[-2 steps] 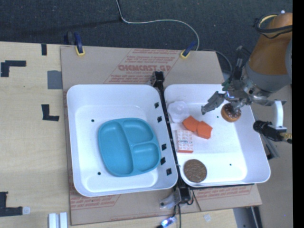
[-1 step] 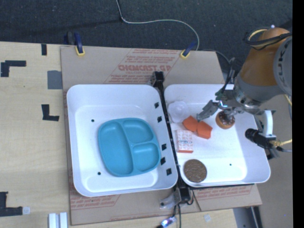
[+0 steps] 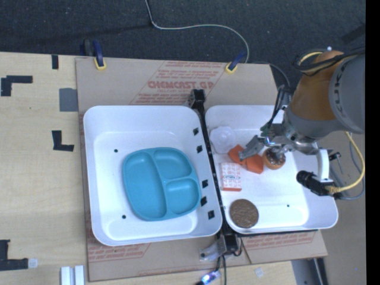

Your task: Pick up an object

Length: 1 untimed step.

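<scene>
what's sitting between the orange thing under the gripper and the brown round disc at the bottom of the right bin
In the camera view, a small red-and-white packet lies between the orange object and the brown disc, toward the divider side.

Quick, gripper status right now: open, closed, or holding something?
Gripper: low in the right bin, at the orange object; open or closed cannot be told, no grasp visible.

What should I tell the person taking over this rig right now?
End effector: low in the right bin, over the orange object. No object is visibly held.
Right bin also holds a clear plastic piece, a red-and-white packet, a brown round disc and a small round brown item.
Left bin holds a blue divided tray.
Done: arm positioned over the pile.
Left: secure one object and lift it.
</scene>
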Each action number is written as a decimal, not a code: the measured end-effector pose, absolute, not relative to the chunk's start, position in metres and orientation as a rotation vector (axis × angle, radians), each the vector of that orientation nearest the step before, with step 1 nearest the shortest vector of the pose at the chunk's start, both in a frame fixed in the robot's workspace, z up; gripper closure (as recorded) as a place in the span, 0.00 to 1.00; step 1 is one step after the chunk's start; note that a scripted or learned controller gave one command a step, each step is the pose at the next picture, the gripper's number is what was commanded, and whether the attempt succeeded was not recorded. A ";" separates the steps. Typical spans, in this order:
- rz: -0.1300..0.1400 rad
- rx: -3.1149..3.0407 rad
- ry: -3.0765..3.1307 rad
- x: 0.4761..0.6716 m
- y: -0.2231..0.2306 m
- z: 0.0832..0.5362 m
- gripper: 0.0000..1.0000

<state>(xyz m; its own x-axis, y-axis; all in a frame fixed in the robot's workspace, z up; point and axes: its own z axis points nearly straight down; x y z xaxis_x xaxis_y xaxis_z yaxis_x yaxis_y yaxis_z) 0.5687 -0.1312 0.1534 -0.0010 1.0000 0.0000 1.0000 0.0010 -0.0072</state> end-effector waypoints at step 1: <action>0.005 -2.223 -2.222 0.571 -0.124 0.107 0.00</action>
<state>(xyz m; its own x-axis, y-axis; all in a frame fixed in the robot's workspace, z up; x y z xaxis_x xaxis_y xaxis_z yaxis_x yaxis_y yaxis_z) 0.5711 -0.1239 0.1065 0.0001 1.0000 -0.0033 1.0000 -0.0001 -0.0011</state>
